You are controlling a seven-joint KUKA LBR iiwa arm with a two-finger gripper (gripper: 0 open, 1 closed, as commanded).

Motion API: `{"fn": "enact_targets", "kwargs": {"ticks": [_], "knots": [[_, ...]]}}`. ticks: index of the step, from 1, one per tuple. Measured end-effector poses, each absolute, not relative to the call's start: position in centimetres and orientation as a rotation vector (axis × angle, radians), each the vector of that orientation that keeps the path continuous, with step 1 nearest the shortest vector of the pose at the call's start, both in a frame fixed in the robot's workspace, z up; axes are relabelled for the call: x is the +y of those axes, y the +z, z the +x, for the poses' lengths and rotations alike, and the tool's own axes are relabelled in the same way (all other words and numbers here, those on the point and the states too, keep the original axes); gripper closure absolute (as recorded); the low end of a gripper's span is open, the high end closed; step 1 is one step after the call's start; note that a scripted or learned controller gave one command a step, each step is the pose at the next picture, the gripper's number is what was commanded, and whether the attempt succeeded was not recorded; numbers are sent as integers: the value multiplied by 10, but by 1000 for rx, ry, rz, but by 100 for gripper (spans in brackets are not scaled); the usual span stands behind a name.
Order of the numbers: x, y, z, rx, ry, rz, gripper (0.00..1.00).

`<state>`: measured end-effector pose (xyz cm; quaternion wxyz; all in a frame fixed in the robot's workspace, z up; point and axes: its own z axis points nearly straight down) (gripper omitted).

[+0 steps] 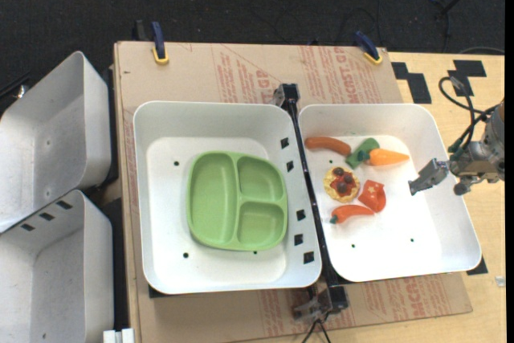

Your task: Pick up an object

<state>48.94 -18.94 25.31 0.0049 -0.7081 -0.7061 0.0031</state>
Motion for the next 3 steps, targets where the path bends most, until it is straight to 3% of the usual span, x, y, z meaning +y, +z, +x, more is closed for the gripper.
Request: {"fn": "enact_targets", "kwargs": {"ticks": [1,3], "knots": [[-189,258,492,-2222,1,-2221,0],[-189,135,488,-2216,4,-2220,0]]}}
